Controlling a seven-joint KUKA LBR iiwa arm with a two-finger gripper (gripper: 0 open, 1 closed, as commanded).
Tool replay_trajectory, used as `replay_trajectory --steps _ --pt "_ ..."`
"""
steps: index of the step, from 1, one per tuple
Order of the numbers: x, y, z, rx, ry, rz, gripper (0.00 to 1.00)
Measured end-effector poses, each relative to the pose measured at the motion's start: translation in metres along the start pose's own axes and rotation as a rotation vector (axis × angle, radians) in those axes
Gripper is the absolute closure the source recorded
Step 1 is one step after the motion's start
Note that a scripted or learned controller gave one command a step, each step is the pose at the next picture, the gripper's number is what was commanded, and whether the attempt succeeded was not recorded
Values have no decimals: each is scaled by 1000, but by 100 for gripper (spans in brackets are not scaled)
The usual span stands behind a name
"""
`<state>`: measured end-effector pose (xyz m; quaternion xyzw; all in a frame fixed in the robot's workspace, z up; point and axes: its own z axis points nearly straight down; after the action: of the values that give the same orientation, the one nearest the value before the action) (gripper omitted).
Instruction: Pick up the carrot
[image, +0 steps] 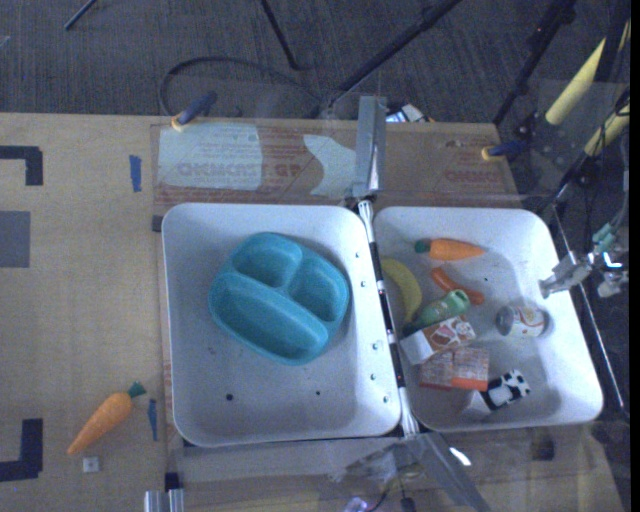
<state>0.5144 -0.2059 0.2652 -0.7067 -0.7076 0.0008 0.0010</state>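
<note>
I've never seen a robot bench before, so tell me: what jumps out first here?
The big blue divided plate lying in the left bin grabs the eye first. Next comes the jumble of toy food in the right bin, with an orange carrot near its far edge. Another carrot lies out on the bench, left of both bins.

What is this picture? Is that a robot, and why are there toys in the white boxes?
One camera looks down on a bench. The robot arm's claw comes in from the right, at the edge of the right white bin, with nothing seen in it. That bin holds toy food: a carrot, a banana, a green bottle, small boxes and a can. The left bin holds a blue divided plate. Another carrot lies on the bench, outside the bins. The robot should pick up a carrot.
</note>
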Motion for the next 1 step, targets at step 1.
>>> replay_trajectory --steps 1 --pt "41 52 61 1 1 -280 0"
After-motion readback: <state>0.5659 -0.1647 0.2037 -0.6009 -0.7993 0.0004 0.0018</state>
